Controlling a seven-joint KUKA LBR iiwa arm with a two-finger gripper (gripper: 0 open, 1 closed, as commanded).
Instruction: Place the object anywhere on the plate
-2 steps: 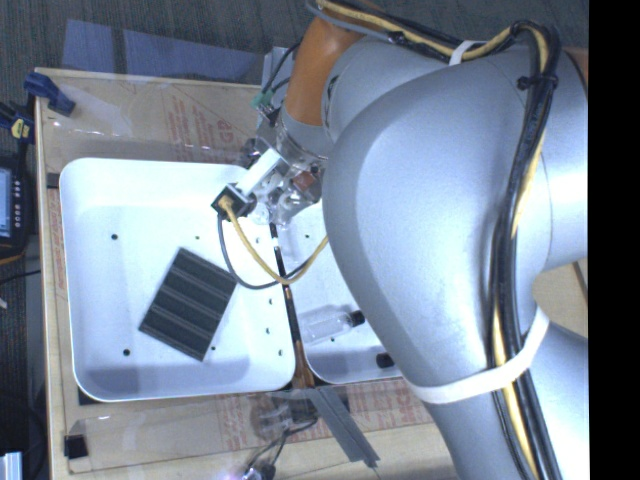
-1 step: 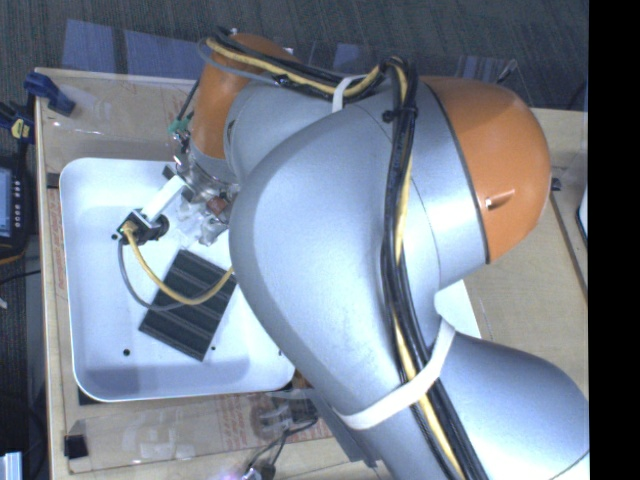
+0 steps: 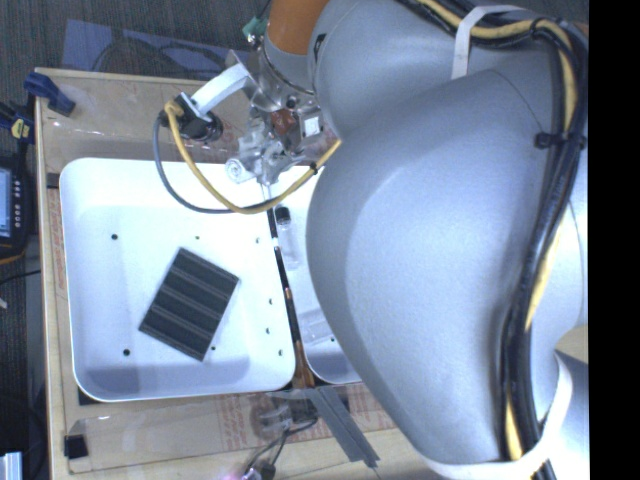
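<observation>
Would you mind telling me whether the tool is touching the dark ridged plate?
Apart: the camera view shows bare white bin floor between the tool and the dark ridged plate.

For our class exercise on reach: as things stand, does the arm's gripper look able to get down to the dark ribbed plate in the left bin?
Probably yes. The plate lies flat in the left bin with nothing over it, and the gripper hangs above that bin's far edge.

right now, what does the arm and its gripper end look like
The arm is bulky, with smooth rounded grey shells and an orange band above the wrist. Black and yellow cables run along its side, held by a white strap. The gripper end is a small metal assembly with a white bracket, and a yellow cable loops out below it.
</observation>
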